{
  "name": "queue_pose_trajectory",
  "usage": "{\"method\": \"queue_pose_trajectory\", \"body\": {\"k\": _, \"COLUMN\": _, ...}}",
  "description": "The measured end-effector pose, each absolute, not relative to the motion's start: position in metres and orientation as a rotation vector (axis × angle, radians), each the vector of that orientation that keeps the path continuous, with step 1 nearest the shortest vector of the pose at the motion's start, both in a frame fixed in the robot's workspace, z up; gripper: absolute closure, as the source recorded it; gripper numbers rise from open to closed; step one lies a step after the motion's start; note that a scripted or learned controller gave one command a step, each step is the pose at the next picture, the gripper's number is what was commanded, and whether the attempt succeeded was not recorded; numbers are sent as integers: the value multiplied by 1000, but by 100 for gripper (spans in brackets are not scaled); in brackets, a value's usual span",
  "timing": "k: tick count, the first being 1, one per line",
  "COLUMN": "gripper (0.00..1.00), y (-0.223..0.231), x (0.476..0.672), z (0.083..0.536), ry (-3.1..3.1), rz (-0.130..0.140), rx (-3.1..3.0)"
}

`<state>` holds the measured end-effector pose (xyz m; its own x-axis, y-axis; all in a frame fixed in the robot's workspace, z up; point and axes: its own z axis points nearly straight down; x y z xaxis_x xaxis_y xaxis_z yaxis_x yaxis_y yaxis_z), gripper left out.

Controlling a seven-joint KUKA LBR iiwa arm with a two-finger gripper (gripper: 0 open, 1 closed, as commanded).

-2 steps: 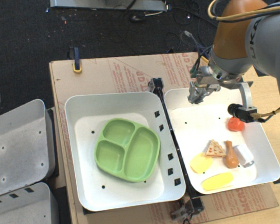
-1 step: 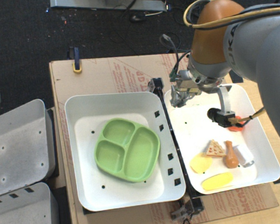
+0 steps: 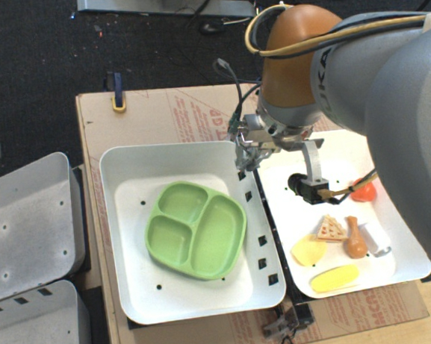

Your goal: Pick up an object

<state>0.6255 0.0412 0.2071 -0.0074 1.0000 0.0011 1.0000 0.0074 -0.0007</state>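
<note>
One fixed overhead camera looks slantwise down on both bins [image 3: 122, 213].

This is a robotics lab or test cell rather than a home or kitchen. A large grey industrial arm [image 3: 387, 77] with an orange band comes in from three o'clock, cables looped over it. Two shallow white bins [image 3: 122, 213] sit side by side on a bare sheet of cardboard [image 3: 173, 111] used as a bench top, fixed at eleven o'clock by a clamp [image 3: 118, 93]. Dark speckled carpet [image 3: 33, 63] lies around it, with loose wires and a metal rail [image 3: 163, 3] at twelve o'clock. The things in the bins are plastic toys: a green divided plate [image 3: 196, 229] and play food [image 3: 331, 251].
</note>
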Motion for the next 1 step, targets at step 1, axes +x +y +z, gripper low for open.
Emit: {"method": "queue_pose_trajectory", "body": {"k": 1, "gripper": 100, "y": 96, "x": 625, "z": 205, "ry": -2230, "rz": -2, "rx": -2213}}
